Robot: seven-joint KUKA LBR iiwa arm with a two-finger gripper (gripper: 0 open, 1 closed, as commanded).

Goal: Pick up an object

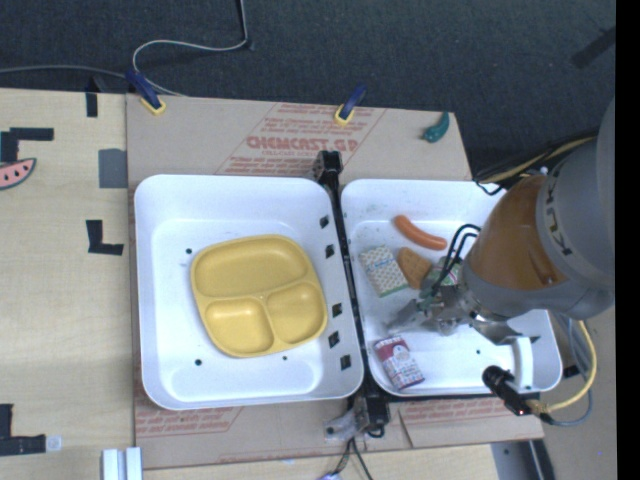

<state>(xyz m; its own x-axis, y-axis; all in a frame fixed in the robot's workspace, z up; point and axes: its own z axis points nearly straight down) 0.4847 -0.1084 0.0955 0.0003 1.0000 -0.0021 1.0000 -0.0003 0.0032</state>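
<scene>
The arm's gripper (425, 303) hangs low in the right bin (440, 376), near its middle. I cannot tell how its hand is set (it is too blurry). A small patterned packet (381, 269) lies at 10 o'clock from it, an orange sausage (420, 233) at 12, a red packet (398, 360) at 7. The left bin (165, 268) holds 1 yellow tray (259, 294).

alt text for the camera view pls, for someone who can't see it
A grey robot arm with an orange band reaches from the right into the right-hand white bin, its gripper low among a toy hot dog, a patterned packet and a small red carton. The left bin holds a yellow divided tray.
</scene>
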